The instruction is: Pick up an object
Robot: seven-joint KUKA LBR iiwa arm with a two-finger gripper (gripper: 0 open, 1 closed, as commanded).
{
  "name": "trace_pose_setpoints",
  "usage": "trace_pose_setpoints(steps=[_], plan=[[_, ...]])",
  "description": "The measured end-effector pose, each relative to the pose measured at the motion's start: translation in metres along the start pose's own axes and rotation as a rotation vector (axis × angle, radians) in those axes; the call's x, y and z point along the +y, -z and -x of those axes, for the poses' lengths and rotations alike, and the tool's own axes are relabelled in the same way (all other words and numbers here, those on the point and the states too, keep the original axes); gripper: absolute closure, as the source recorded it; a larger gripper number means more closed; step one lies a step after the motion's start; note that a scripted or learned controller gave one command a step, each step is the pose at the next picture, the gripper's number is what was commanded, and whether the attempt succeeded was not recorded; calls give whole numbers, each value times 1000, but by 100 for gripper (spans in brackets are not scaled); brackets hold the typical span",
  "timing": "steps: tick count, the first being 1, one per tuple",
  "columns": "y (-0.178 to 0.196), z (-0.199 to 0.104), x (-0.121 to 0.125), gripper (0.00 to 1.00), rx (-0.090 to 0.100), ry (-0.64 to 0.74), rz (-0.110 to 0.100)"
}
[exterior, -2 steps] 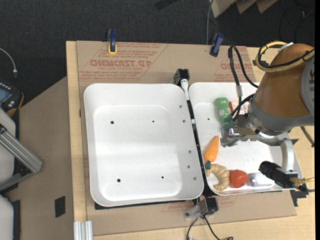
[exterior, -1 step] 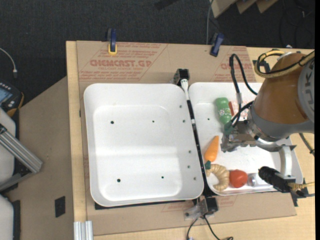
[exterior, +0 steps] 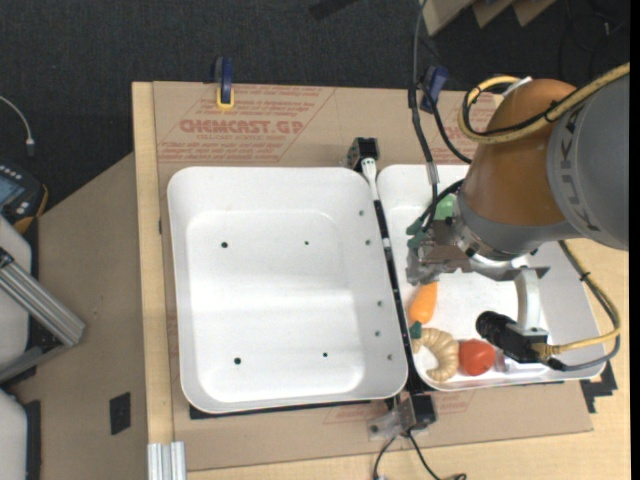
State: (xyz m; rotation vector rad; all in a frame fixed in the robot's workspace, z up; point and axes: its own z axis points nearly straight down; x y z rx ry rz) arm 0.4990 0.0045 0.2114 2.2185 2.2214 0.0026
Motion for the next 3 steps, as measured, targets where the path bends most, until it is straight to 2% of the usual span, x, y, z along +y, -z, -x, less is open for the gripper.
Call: trace_pose_setpoints(steps=[1,3], plan=[[39,-55,0,100,1,4,2],[57,-52,1,100,-2,2,3]])
